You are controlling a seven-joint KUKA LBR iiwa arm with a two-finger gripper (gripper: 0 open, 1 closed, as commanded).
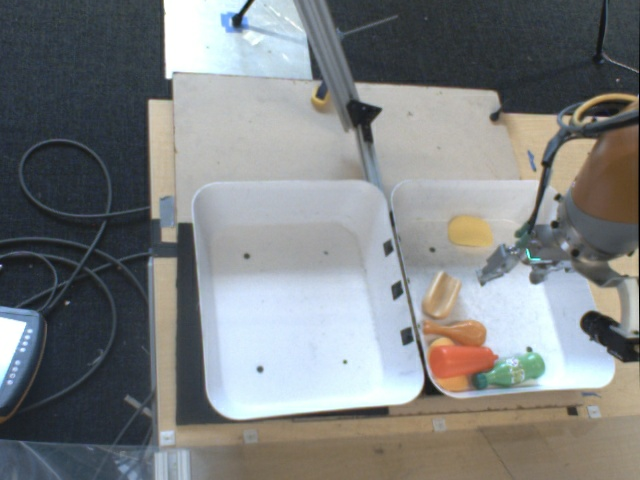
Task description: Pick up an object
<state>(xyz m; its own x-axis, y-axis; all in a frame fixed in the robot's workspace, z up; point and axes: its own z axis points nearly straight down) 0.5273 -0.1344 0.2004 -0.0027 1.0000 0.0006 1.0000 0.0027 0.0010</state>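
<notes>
My gripper [515,269] hangs over the middle of the right bin [600,363], with its fingers spread open and nothing between them. A flat yellow piece [470,231] lies just up and left of it, near the bin's far wall. A tan scoop-shaped piece [441,293] lies to the gripper's lower left. Along the bin's near edge sit an orange drumstick-like piece [456,331], a red-orange carrot-like piece [460,359] and a green bottle [512,370] on its side.
The left bin [290,190] stands beside the right one, the two sharing a raised divider [397,288]. A slanted metal pole [338,63] crosses the bench's back. Cables [70,208] and a tablet [15,353] lie on the floor at left.
</notes>
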